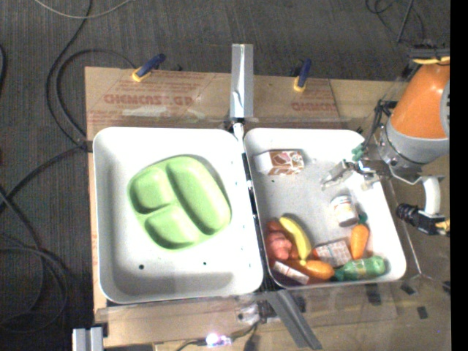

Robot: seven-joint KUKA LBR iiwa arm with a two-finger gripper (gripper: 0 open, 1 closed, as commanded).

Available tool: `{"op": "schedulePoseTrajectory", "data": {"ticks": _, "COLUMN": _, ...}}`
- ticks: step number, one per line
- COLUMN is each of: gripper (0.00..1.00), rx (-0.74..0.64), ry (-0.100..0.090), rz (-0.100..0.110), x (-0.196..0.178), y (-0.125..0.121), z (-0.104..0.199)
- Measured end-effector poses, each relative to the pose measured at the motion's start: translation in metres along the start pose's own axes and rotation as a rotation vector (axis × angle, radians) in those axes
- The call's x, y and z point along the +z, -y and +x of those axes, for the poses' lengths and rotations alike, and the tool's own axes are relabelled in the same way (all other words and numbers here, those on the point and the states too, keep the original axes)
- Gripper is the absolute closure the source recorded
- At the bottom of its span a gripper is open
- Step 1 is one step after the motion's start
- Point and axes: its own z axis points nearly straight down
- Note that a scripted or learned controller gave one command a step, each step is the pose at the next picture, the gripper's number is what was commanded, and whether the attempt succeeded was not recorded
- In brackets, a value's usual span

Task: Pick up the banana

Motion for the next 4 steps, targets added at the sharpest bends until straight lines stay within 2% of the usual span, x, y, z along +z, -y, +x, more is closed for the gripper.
{"op": "schedulePoseTrajectory", "data": {"ticks": 1, "gripper": 0.0, "rx": 0.051, "ry": 0.0, "rz": 0.0, "x": -0.008, "y": -0.023, "z": 0.024}}
{"op": "schedulePoseTrajectory", "data": {"ticks": 2, "gripper": 0.0, "rx": 0.037, "ry": 0.002, "rz": -0.012, "x": 0.096, "y": 0.021, "z": 0.05}}
{"op": "schedulePoseTrajectory", "data": {"ticks": 3, "gripper": 0.0, "rx": 0.036, "ry": 0.002, "rz": -0.013, "x": 0.096, "y": 0.021, "z": 0.05}}
{"op": "schedulePoseTrajectory", "data": {"ticks": 4, "gripper": 0.0, "rx": -0.127, "ry": 0.009, "rz": -0.021, "x": 0.096, "y": 0.071, "z": 0.068}}
